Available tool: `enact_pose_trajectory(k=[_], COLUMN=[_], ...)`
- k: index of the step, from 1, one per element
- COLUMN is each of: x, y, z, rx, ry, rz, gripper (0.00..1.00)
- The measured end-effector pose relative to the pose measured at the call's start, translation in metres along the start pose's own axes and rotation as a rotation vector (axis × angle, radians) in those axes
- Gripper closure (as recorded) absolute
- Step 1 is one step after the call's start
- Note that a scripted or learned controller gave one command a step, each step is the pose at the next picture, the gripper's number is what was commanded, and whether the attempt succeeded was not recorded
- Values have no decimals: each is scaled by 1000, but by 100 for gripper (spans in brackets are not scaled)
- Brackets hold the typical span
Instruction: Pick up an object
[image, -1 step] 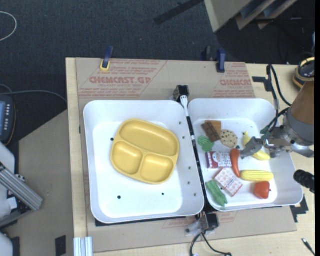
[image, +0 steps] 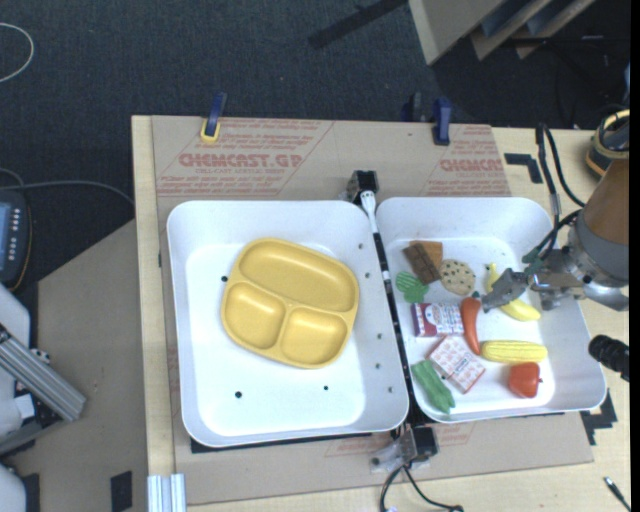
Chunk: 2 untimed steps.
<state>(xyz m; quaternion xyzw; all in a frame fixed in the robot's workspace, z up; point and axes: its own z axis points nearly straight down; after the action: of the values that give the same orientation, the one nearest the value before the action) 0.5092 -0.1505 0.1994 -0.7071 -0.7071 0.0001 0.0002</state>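
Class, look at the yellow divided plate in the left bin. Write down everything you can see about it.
The yellow plate is a rounded, glossy tray that looks like plastic, with three hollows: one long one across the top and two smaller ones below. It lies flat and turned at a slant, near the middle of the left white bin, resting on the bin's floor. Nothing lies in its hollows, and it stands apart from the bin's walls. The gripper is over the other bin.

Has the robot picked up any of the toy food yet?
Not yet, it seems. The gripper is low in the right bin, close to the banana and carrot, but nothing shows between its fingers. The corn, tomato and cookie lie in the bin. The yellow tray sits in the left bin. Grabbing and lifting are left.
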Motion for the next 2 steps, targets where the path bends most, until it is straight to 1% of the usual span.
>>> enact_pose_trajectory(k=[1,2], x=[0,0], y=[-1,-3], z=[42,85], rx=[4,4], ry=[2,2], rz=[1,0], gripper=[0,0])
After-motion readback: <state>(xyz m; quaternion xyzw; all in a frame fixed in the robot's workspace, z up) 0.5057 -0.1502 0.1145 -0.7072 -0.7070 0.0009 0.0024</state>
